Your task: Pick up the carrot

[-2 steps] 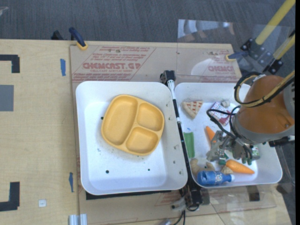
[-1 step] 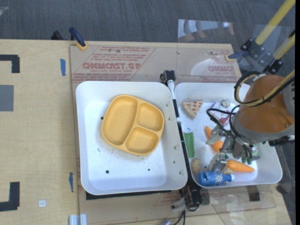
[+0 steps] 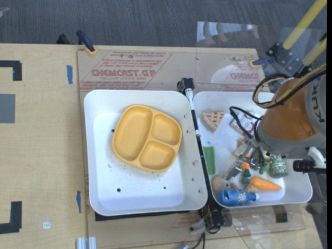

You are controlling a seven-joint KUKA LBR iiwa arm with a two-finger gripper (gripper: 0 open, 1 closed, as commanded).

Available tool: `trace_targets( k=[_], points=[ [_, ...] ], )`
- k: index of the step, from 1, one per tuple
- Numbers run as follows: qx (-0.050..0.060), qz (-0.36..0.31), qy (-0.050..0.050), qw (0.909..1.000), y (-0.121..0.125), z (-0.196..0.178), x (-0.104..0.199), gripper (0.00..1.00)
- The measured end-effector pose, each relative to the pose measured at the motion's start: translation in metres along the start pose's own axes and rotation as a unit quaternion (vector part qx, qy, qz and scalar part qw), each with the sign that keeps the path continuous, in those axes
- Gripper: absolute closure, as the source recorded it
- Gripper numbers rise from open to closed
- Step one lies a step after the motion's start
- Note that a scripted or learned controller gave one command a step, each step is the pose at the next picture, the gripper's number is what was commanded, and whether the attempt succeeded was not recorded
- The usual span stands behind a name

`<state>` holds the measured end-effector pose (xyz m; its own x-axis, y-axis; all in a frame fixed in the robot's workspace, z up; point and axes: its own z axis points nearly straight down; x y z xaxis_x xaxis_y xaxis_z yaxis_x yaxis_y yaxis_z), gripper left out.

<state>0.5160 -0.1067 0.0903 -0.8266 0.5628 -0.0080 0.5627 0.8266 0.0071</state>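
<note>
Glossy plastic carrot [image 3: 265, 184], matt tray [image 3: 147, 137]

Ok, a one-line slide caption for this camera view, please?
Arm's tool low in the right bin just above-left of the carrot; yellow divided plate sits in the left bin.

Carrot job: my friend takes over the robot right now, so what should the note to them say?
Gripper: low in the right bin, just above and left of the carrot; whether its fingers are open or shut is unclear, and nothing is seen held.
Carrot: lying flat near the right bin's front edge, above the blue bottle and beside a small green item.
Left bin: holds the yellow divided plate.
Done: arm is over the right bin, close to the carrot.
Left: close on the carrot and lift it out.
</note>
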Motion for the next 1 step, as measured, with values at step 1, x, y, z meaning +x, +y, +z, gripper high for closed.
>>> trace_targets(
  k=[1],
  points=[
    [-0.001,0.007,-0.005,1.0000,-0.0075,-0.0010,0.0321,0.00]
  ],
)
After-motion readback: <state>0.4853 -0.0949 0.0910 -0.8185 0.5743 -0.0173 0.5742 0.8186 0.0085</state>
